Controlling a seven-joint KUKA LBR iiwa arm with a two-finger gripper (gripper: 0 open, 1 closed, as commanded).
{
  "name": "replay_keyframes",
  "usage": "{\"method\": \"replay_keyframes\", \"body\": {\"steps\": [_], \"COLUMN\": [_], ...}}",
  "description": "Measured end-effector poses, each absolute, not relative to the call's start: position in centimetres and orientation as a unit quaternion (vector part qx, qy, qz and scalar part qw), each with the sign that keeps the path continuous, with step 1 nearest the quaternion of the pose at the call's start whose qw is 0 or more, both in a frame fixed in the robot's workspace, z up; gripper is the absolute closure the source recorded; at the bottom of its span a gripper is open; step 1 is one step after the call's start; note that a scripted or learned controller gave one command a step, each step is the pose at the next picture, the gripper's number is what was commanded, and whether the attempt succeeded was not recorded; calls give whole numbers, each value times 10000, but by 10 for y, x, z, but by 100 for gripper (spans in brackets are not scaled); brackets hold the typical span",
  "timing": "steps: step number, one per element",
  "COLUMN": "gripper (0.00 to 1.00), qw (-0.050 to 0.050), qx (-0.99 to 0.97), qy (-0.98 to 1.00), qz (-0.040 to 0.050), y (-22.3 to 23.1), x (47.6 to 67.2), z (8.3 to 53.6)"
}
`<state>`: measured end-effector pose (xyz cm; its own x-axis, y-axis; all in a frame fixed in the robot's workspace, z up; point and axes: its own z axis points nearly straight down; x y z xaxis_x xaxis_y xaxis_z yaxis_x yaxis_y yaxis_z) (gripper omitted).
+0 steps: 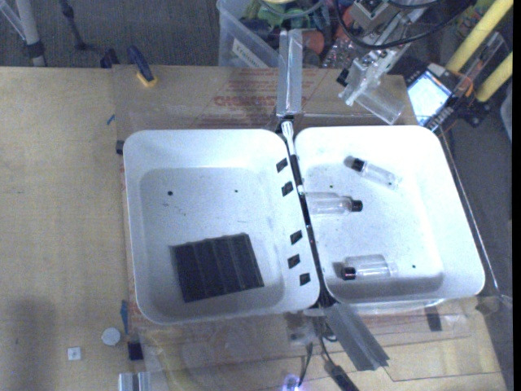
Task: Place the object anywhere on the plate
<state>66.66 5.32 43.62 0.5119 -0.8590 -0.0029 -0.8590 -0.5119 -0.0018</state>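
Note:
A black ridged plate lies flat in the left bin, toward its front. Three clear vials with black caps lie in the right bin: one at the back, one near the divider, one at the front. My gripper hangs above the bench behind the right bin's back rim, well clear of the vials and far from the plate. I see nothing held in it.
A divider with black clips separates the bins. A metal bar stands behind it. A box of cluttered cables and yellow tubes sit at the back. A blue clamp rests on the bench.

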Motion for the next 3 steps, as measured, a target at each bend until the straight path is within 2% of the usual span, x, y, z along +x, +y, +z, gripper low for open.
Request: {"method": "replay_keyframes", "body": {"steps": [1,2,3], "gripper": [100,100,100], "qw": [43,38,34], "qx": [-8992,-9872,-9909], "qy": [4375,1596,1343], "qz": [-10,-12,-26], "y": [147,182,118], "x": [666,653,667], "z": [436,435,436]}}
